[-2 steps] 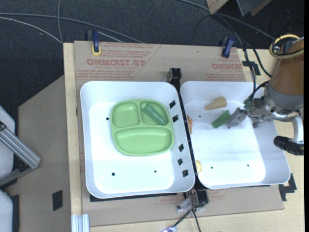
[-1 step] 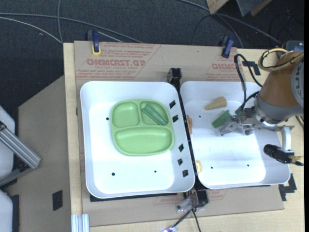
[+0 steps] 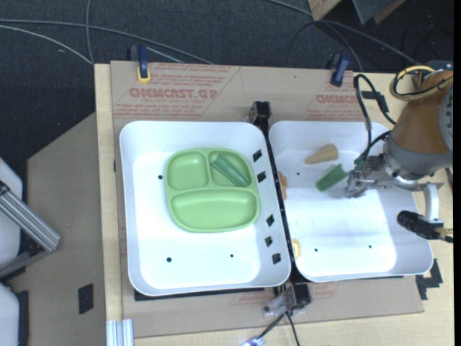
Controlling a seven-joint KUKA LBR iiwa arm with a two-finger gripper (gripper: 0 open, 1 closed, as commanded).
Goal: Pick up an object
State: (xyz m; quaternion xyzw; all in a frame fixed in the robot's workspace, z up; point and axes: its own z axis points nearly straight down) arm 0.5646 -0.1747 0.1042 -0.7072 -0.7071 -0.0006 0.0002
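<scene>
Here, a small green block, tilted, beside the tool.

red "chemcast gp" lettering, partly legible, printed on the brown board.

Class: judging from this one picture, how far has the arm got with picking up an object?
Done: the gripper has reached into the right white bin, beside the small green block. In hand: nothing visibly lifted. Left: grasping and raising it, or the tan wedge-shaped piece.
</scene>
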